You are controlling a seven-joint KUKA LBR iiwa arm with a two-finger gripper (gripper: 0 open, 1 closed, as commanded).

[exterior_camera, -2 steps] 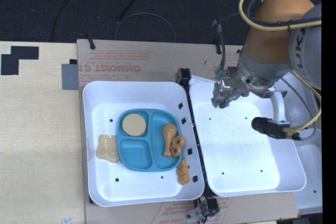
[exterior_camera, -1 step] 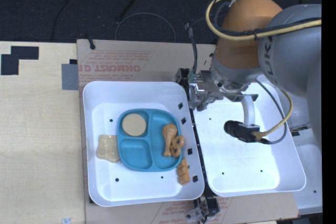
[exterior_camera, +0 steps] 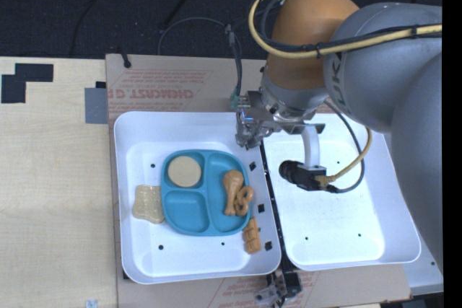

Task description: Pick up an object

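The claw [exterior_camera: 249,132] hangs over the far end of the seam where the two white bins meet, at the far right corner of the left bin [exterior_camera: 137,256]. Whether it is released or clenched cannot be told, since the wrist housing hides its tips.

All the loose objects lie in the left bin, nearer the camera than the claw. The closest is a tan, knobbly dog-shaped toy [exterior_camera: 236,192] lying in the right compartment of a blue divided plate [exterior_camera: 189,216], a little toward the bin's near edge from the claw. A flat round beige disc, like a biscuit [exterior_camera: 183,171], sits in the plate's far left compartment. The plate is smooth plastic with rounded corners and raised dividers. A pale, bumpy slab resembling a cracker [exterior_camera: 149,203] rests on the bin floor touching the plate's left rim. A small orange-brown ridged piece [exterior_camera: 251,236] lies just beside the plate's near right corner, against the bin's right wall.

The right bin [exterior_camera: 375,256] has a smooth glossy floor with a few small dark dots. The arm [exterior_camera: 390,76] enters from the right edge, its broad grey link crossing above the right bin, the orange band [exterior_camera: 310,22] bulging over the wrist. Yellow and black cables loop around it, and a black fitting [exterior_camera: 299,174] dangles below.
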